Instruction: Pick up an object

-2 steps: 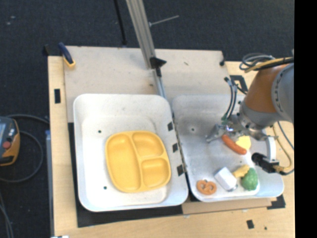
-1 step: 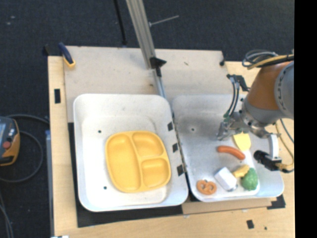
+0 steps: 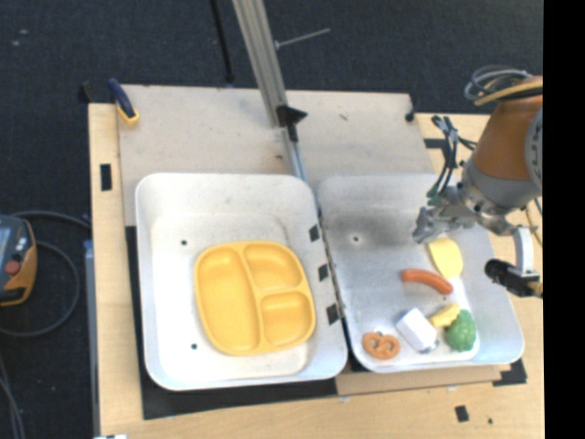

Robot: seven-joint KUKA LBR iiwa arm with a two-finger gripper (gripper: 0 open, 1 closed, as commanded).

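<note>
In the right bin (image 3: 366, 208) lie several small food toys: a pale yellow wedge (image 3: 446, 257), an orange-red sausage (image 3: 427, 281), a white block (image 3: 416, 328), a small yellow piece (image 3: 445, 315), a green broccoli (image 3: 461, 331) and an orange pretzel (image 3: 381, 344). My gripper (image 3: 433, 224) hangs low over the bin's right side, just above and left of the yellow wedge. I see nothing held between its fingers.
The left bin (image 3: 164, 208) holds a yellow divided plate (image 3: 254, 295). A metal post (image 3: 265, 62) rises from the bench behind the bins. A blue and yellow clamp (image 3: 122, 101) sits at the bench's back left corner.
</note>
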